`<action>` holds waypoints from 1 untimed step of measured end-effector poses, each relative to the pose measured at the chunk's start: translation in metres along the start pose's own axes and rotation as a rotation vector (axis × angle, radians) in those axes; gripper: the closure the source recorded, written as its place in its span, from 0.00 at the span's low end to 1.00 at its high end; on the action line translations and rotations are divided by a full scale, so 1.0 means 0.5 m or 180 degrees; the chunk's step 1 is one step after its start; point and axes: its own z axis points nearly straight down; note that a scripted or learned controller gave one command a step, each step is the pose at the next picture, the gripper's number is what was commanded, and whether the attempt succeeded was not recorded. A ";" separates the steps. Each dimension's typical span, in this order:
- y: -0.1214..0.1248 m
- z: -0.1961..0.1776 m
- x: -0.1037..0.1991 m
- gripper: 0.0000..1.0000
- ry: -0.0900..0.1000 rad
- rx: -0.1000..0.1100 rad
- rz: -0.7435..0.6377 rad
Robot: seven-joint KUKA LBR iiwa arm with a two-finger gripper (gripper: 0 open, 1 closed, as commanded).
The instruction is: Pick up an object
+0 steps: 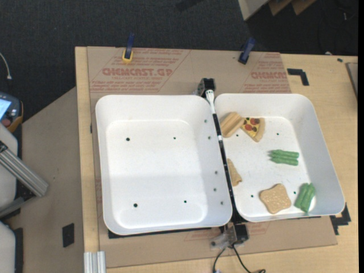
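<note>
Nearest us in the right bin point(326, 152), the side the claw would enter from, lie a toast slice point(276, 198) and a green pod point(305, 197), near each other. Farther back are a brown piece point(233, 173) against the dividing wall, a green bean bundle point(284, 157), then a pizza slice point(253, 127) touching a bread roll point(230, 124). We cannot tell the claw's state. Flat pieces may slip from a pinch; the wall-hugging one (our guess) leaves little room. Beyond, the cardboard point(187, 67) reads "CHEMCAST", the rest unclear.
</note>
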 end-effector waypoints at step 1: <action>0.002 -0.023 0.001 1.00 -0.0013 -0.0020 -0.0004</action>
